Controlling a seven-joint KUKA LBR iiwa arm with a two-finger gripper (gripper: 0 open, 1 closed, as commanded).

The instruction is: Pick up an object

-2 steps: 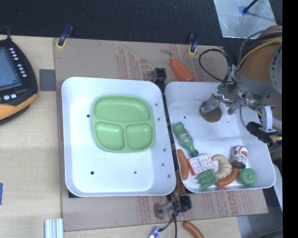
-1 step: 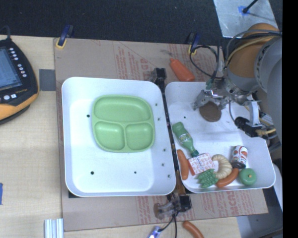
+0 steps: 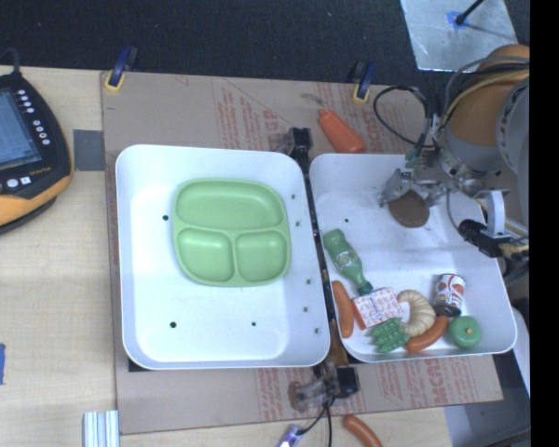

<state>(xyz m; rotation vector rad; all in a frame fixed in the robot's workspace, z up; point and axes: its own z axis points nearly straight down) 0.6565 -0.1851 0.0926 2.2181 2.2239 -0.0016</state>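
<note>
I've got the gripper [image 3: 412,194] low in the right bin's [image 3: 368,170] far end, fingers spread wide around a brown disc [image 3: 411,212], so I reckon closing, then lifting, comes next.

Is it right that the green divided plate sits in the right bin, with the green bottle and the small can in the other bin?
Not quite. In the camera view, the green divided plastic plate sits in the left white bin. The green bottle and the small can lie in the right white bin.
</note>
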